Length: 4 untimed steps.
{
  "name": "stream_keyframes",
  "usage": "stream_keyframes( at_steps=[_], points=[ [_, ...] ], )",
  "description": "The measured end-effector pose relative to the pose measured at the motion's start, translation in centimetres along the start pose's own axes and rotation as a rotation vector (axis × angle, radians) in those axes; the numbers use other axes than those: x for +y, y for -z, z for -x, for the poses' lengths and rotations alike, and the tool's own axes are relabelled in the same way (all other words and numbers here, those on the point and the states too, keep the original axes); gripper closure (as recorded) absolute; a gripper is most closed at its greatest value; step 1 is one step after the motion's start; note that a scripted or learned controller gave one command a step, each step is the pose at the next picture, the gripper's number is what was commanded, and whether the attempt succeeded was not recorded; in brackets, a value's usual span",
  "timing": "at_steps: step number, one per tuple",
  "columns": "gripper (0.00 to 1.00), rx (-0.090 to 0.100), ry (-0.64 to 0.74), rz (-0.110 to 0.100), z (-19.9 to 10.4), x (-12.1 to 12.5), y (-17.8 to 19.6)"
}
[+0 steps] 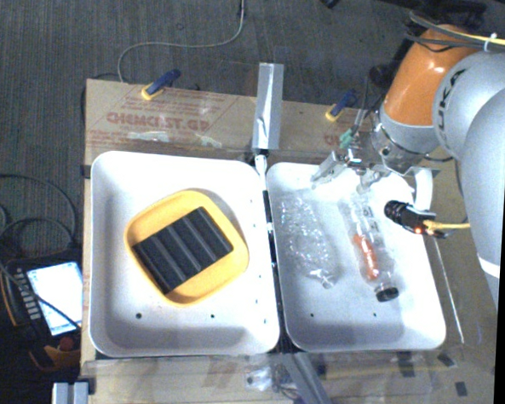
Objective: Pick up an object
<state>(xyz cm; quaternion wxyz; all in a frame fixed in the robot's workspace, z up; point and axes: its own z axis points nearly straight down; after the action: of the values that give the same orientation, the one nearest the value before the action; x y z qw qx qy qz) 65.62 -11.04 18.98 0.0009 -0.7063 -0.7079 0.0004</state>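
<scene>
Clear plastic was my worry: the bottle point(371, 244) and crumpled bag point(304, 233) lay in the right bin point(415, 331), near each other. My gripper point(350, 166) hovered over the far rim, holding nothing; I could not tell its spread. A slippery bottle might roll away.

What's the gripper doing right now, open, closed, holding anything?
Gripper: open, fingers spread above the far end of the right bin, nothing between them. The clear tube lies in the bin below it.

Bright, even overhead light; white bins point(186, 171) glare slightly; image mildly soft.
</scene>
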Motion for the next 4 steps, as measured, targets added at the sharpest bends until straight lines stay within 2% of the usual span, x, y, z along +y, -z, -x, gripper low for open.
stream_keyframes(
  at_steps=[1,2,4],
  points=[
    [0.0,0.009,-0.028,-0.004,4.2,-6.8,-8.3],
    [0.0,0.036,0.013,-0.006,7.7,-4.5,-4.6],
    [0.0,0.036,0.13,0.006,7.4,-5.2,-6.2]
  ],
)
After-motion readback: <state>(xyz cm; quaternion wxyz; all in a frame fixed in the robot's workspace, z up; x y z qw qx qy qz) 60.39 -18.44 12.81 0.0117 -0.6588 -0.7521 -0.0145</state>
